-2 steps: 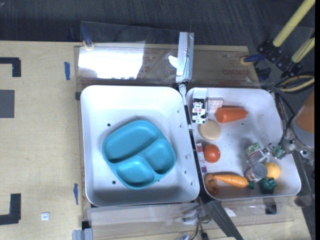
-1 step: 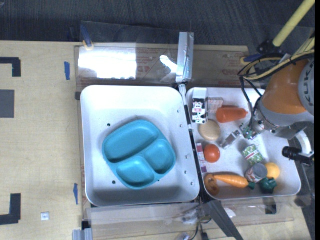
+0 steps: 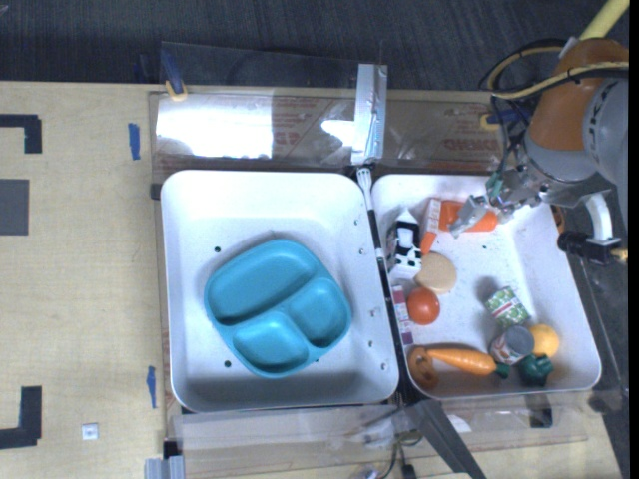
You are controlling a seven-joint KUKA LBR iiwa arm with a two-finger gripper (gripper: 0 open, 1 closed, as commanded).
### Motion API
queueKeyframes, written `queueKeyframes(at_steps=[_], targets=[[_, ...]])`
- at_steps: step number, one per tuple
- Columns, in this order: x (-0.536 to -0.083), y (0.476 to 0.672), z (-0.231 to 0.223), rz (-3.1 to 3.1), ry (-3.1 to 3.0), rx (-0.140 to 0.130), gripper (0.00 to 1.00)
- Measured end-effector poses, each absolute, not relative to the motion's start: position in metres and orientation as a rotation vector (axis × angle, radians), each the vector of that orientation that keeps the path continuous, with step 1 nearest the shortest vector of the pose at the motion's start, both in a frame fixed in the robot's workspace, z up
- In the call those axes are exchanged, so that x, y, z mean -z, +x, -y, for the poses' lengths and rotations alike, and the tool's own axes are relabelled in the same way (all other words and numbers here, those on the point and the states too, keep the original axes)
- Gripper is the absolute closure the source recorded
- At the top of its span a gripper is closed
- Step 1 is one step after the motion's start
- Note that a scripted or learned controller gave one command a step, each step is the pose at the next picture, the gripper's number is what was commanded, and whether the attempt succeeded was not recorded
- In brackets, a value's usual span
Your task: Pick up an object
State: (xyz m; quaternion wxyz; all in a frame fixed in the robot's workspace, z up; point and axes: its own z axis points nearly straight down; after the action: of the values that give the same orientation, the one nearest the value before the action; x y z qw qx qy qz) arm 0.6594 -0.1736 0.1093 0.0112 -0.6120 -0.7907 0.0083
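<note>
My gripper (image 3: 473,211) hangs over the back of the right bin (image 3: 574,297), right above a small orange item (image 3: 484,222) that lies partly under it. Whether it touches that item is hidden. Just to its left stands an orange carton (image 3: 431,224) beside a black-and-white cow toy (image 3: 404,248). Further forward lie a beige round piece (image 3: 437,272), a red tomato (image 3: 423,307), a carrot (image 3: 460,359), a green packet (image 3: 507,305), a small can (image 3: 512,345) and a yellow lemon (image 3: 545,339).
The left bin (image 3: 190,267) holds a blue divided plate (image 3: 277,307). A clear plastic wall (image 3: 369,118) stands behind both bins. The arm's grey and orange wrist (image 3: 569,118) with cables fills the upper right. A dark green piece (image 3: 537,370) sits by the right bin's front corner.
</note>
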Motion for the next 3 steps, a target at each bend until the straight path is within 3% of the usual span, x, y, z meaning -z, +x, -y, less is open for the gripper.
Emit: queueKeyframes(at_steps=[1,2,3], targets=[[-0.093,0.662,0.176,2.431,-1.943,-0.032,0.0],[-0.103,0.661,0.176,2.434,-1.938,-0.041,1.0],[-0.196,0.645,0.102,2.494,-1.922,0.011,1.0]])
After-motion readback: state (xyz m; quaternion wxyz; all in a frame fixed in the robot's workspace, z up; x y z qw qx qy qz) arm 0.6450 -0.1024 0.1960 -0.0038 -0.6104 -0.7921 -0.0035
